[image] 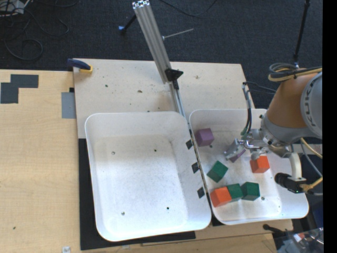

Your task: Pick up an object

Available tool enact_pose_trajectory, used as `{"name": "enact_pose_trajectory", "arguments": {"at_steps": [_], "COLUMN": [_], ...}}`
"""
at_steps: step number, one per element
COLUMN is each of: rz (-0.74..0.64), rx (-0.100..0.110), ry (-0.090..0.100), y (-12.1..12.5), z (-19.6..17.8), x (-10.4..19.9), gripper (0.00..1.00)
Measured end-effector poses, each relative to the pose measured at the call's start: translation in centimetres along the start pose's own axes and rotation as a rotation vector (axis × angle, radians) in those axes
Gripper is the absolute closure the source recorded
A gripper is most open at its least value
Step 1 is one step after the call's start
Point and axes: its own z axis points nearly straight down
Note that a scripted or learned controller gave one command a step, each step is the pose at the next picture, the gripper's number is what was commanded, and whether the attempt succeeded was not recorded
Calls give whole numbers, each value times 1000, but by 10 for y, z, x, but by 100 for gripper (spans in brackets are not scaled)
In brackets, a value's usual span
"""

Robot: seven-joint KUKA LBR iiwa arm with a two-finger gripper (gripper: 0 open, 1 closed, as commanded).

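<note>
Orange block (259,164) just beside tool (237,153)

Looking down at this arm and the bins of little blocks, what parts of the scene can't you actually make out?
- The metal gripper, camera view: too small and blurred to tell whether it grips anything.
- The orange cube beside the gripper: the arm's wrist overlaps its top edge, so contact is unclear.
- The right white bin: the grey and orange arm covers its right side.
- The dark green cube between an orange block and a green cube: partly hidden.
</note>
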Motion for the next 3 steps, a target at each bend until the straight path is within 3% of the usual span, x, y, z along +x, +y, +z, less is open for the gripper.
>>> {"name": "enact_pose_trajectory", "arguments": {"at_steps": [1,2,3], "rz": [2,9,-5], "rx": [-8,-8,-12], "ry": [-1,0,-3], "y": [1,1,10], "z": [33,23,-34], "x": [0,-1,-5], "gripper": [0,100,100]}}
